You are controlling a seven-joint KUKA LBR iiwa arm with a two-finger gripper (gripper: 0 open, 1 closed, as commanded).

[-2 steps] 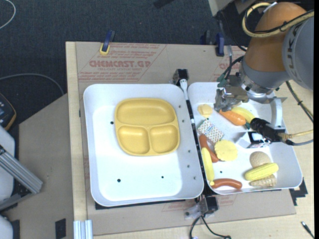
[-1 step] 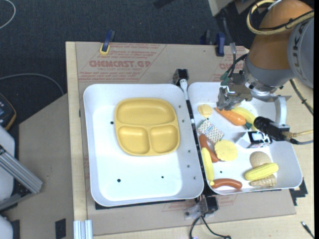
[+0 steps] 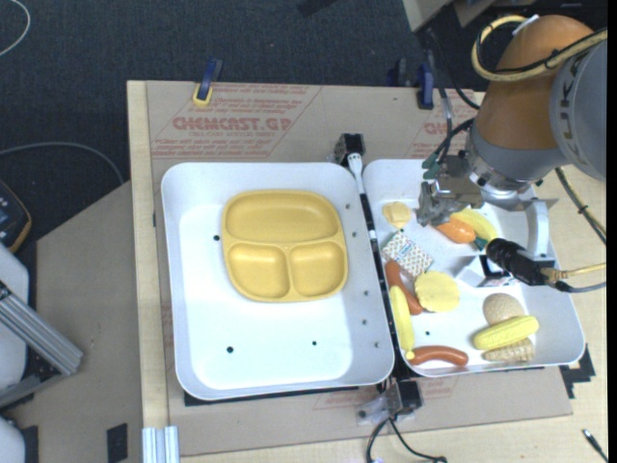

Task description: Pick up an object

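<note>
Fingers are seen low over the right bin, but whether they're wide or narrow cannot be told from this slant, and nothing is seen held. An orange carrot-like piece lies just beside them at about 5 o'clock, long axis running roughly 10 to 4. A short shift that way is probably needed, with the closing line turned across that axis.
</note>
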